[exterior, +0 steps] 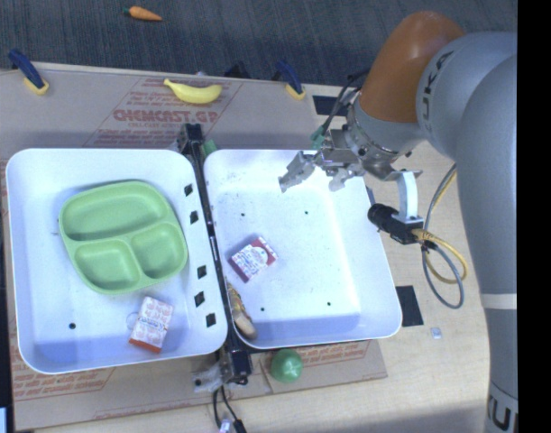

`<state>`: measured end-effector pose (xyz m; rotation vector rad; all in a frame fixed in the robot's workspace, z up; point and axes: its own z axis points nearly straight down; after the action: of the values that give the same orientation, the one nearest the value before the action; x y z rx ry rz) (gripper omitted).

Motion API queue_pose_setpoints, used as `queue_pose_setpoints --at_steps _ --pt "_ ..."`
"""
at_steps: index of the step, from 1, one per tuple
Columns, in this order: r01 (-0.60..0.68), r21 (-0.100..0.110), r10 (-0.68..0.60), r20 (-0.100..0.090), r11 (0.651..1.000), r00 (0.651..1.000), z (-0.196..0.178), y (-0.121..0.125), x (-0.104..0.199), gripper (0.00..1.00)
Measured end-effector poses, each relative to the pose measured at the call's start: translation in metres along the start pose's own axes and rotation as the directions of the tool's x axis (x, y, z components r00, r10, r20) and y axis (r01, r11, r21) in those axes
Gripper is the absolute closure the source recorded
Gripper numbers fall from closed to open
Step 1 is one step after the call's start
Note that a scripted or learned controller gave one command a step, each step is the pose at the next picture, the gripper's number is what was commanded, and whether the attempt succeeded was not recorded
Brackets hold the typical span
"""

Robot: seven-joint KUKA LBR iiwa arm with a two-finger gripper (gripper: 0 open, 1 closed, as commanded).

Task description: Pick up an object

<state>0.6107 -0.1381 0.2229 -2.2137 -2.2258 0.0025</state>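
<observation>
One red packet (pixel 252 259) lies in the right bin (pixel 347 269), below and left of our claw (pixel 316 171), which hangs spread, pinching nothing

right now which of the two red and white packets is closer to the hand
The packet in the right bin, lying near its left wall, is closer to the hand. The other packet sits in the left bin below the green tray.

Glossy plastic green tray (pixel 122 234); smooth white bins (pixel 22 251).
</observation>
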Motion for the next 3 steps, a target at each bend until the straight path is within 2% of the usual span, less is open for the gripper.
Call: queue_pose_setpoints --at_steps 1,2,3 --pt "-0.003 0.001 0.003 0.0 1.0 1.0 0.054 0.045 -0.073 0.0" --pt "0.002 0.002 -0.002 0.001 1.0 1.0 0.11 0.045 -0.072 0.0" --pt "0.001 0.001 -0.001 0.001 1.0 1.0 0.096 -0.029 -0.073 0.0"
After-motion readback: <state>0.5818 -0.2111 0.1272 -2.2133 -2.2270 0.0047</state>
